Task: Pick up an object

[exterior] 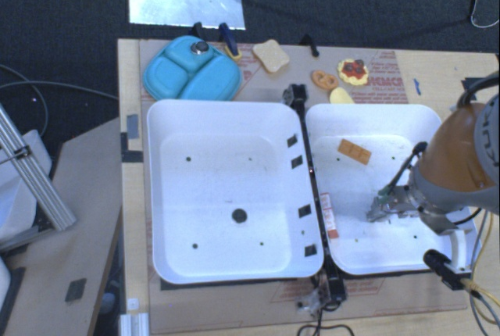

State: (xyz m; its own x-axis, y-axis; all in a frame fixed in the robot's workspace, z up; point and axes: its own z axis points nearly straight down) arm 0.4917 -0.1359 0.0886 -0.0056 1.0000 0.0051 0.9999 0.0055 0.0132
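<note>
**Gripper low in the right bin, orange block lying apart from it**

The grey arm with its orange band [469, 151] comes in from the right and bends down into the right shallow white bin [426, 117]. Its two-finger gripper [380, 211] sits low near the bin floor, toward the middle of that bin. How it is set cannot be told at this size, and nothing can be made out in its grasp.

The small flat orange rectangular block [354, 151] lies on the floor of the same bin, toward the far wall and a little to the left of the gripper, clearly apart from it. The floor between them is bare.

The left shallow white bin [168, 123] holds a small dark round disc [239, 216] near its middle. Beyond the bins, on the bench, sit a blue divided plastic plate [191, 70], a tan toy bread slice [271, 56], a small orange pretzel-shaped toy [324, 79], a round yellow toy with red topping [353, 71] and a pale yellow rounded piece [341, 96] touching the right bin's far rim.
</note>
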